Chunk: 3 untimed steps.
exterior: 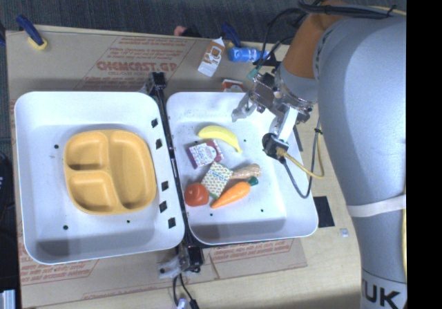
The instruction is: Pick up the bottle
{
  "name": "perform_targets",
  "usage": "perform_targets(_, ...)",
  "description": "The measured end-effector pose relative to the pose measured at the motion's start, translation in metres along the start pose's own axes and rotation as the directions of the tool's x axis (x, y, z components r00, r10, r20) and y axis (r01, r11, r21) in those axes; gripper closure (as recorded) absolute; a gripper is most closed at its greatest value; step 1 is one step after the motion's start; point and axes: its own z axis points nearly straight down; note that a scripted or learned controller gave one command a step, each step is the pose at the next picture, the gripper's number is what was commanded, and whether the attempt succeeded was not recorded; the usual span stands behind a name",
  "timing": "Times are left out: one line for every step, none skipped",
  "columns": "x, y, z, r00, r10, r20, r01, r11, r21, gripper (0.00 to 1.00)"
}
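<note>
Where the right bin (298, 212) holds its heap, what looks like the bottle (245, 171), tan with a green end, lies flat, touching the patterned box (217, 178) at its 9 o'clock and the carrot (232, 194) at 7. The banana (221, 137) lies at 11. The gripper (259, 117) hangs at 1 o'clock, apart from the bottle; whether it is clenched, I cannot tell.

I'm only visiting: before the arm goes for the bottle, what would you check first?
1. Bottle identified: cannot tell for sure; the tan object with a green end looks likeliest.
2. It lies inside the right bin: ok.
3. Clear space around it: not ok; the carrot and the patterned box lie against it.
4. Gripper above it: not ok; it sits over the bin's far end, beyond the banana.
</note>
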Motion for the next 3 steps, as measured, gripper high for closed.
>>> perform_targets(0.001, 0.0, -0.01, 1.0, -0.009, 0.001, 0.009, 1.0, 0.005, 1.0)
perform_targets(-0.021, -0.027, -0.019, 0.929, 0.37, 0.001, -0.37, 0.929, 0.004, 1.0)
perform_targets(-0.083, -0.089, 0.005, 0.939, 0.345, 0.001, -0.345, 0.939, 0.002, 1.0)
